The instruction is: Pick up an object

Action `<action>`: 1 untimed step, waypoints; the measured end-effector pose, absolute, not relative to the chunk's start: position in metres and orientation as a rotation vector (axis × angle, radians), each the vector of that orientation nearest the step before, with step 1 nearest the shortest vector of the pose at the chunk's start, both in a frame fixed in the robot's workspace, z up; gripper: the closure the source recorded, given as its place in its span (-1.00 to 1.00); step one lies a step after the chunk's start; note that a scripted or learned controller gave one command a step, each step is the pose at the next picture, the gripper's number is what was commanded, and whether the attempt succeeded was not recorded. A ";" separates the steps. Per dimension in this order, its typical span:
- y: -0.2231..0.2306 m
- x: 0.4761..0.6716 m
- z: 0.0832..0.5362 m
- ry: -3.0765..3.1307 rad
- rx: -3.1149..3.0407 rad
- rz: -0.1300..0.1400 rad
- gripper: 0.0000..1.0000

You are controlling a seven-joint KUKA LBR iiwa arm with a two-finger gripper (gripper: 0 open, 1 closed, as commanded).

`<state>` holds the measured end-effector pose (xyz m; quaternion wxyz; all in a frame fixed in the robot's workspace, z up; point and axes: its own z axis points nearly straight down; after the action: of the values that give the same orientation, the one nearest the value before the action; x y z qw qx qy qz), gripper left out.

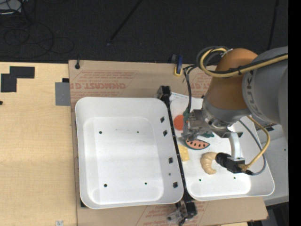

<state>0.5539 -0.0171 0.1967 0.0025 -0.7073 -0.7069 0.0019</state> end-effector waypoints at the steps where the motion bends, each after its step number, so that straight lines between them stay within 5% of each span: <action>1: 0.025 0.568 0.284 -2.230 -2.218 -0.010 1.00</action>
<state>0.5681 0.0254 0.2841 -0.0016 -0.7053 -0.7089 -0.0030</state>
